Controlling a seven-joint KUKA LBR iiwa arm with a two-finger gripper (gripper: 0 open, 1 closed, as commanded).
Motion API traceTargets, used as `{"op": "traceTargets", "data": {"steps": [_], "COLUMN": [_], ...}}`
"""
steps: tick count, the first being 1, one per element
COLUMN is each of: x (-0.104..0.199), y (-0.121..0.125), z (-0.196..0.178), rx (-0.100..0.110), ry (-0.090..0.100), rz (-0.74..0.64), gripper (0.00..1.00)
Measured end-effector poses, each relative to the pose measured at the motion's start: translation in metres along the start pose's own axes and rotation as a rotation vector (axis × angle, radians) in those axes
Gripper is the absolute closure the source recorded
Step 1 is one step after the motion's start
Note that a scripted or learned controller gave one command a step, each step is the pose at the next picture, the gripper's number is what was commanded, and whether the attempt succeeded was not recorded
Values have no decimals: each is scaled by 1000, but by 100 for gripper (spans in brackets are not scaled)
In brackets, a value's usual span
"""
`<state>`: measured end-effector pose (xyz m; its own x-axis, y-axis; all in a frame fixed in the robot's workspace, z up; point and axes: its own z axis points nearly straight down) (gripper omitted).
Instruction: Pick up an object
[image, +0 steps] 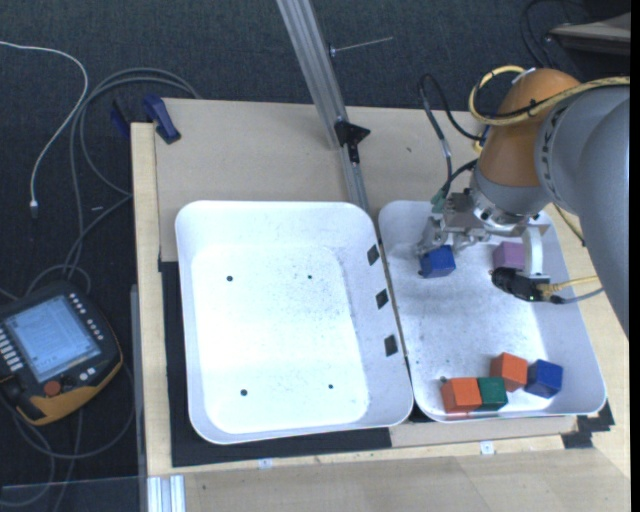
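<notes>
Camera view: hand (437, 248) around blue block (437, 263), right bin (590, 385).

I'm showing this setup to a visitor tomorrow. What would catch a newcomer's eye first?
The big grey arm with its orange band reaching in from the right, its pincer at a blue block in the right bin. Next, the cluster of coloured blocks at that bin's near edge.

The arm (590, 140) runs off the picture at three o'clock. Its wrist covers part of the pink block (508, 254) and the right bin's (430, 340) far rim.
</notes>
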<state>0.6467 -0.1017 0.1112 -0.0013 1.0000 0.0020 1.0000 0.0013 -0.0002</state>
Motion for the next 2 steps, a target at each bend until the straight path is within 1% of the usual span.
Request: {"op": "traceTargets", "data": {"steps": [1, 2], "x": [70, 126], "y": [22, -22], "z": [-94, -88], "rx": [-10, 5], "ry": [0, 2], "rz": [-6, -6], "gripper": [100, 100]}}
